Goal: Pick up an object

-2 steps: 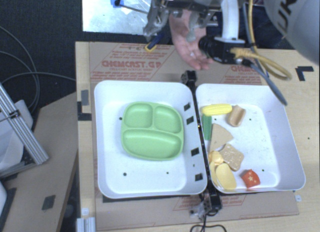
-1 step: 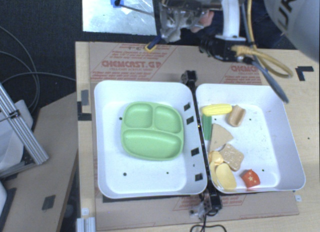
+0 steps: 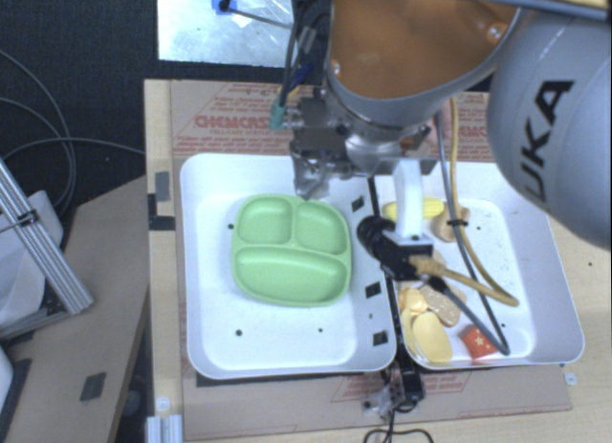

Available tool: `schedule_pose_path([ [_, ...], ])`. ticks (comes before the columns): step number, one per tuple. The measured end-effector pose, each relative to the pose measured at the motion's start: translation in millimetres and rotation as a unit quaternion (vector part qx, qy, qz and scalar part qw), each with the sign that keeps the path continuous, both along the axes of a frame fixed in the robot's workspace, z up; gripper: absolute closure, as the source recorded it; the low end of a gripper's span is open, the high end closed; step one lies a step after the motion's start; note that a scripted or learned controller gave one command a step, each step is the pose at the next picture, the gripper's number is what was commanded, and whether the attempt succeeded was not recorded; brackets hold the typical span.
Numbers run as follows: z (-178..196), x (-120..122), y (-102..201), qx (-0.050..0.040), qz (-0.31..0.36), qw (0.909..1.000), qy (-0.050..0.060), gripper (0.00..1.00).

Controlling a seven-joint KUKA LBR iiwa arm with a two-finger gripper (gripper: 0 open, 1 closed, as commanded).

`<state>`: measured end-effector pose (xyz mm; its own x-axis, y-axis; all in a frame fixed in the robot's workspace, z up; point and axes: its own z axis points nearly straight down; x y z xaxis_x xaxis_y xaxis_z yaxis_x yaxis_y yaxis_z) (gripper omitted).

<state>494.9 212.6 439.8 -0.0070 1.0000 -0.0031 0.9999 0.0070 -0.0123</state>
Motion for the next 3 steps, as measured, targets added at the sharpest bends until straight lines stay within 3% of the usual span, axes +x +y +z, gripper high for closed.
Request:
schedule_pose_path([
  [1,-263.2,-10.8,-54.2,-0.0011,-0.005,1.0000,0.001,1.00],
  [2,-352.9,-2.7,-82.9,0.0035,-0.005,0.9998,-0.016,1.00],
  [3,-352.6,30.6,-19.9,0.0033,0.000,0.9999,-0.010,1.00],
])
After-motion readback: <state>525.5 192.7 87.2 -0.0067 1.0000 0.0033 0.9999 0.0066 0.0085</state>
